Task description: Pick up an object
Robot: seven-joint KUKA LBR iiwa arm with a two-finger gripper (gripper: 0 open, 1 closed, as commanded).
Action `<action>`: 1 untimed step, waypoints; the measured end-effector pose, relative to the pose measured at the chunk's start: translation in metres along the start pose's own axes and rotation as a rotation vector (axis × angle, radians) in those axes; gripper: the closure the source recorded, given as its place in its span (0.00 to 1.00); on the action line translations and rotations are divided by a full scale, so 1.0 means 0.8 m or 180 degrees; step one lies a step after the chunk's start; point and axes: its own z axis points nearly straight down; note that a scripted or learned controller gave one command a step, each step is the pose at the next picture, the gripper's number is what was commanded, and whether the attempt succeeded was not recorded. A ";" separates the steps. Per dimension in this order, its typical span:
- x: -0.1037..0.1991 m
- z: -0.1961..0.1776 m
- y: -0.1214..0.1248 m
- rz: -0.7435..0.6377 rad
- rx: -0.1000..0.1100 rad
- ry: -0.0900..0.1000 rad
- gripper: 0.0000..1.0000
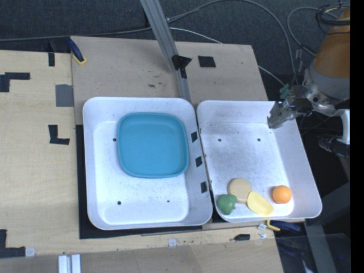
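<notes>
Four small objects (253, 198), one plate (152, 144)

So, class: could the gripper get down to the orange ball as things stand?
Probably yes. The orange ball lies uncovered near the right bin's front corner, apart from the yellow piece; the gripper hangs over that bin's far edge.

A robotics lab bench, set up for testing.

A plywood bench (34, 152) patched with black tape marks bore two shallow white bins (142, 212) side by side at the centre. A grey industrial arm (333, 67) with an orange band stood at three o'clock, loose cables (239, 7) trailed over dark carpet (68, 7) at twelve o'clock, and a bare aluminium strut (162, 27) slanted down from twelve o'clock toward the bins.
</notes>
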 end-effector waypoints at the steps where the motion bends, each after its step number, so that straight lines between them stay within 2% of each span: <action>1: 0.052 0.012 -0.004 -0.0007 0.0018 0.0004 1.00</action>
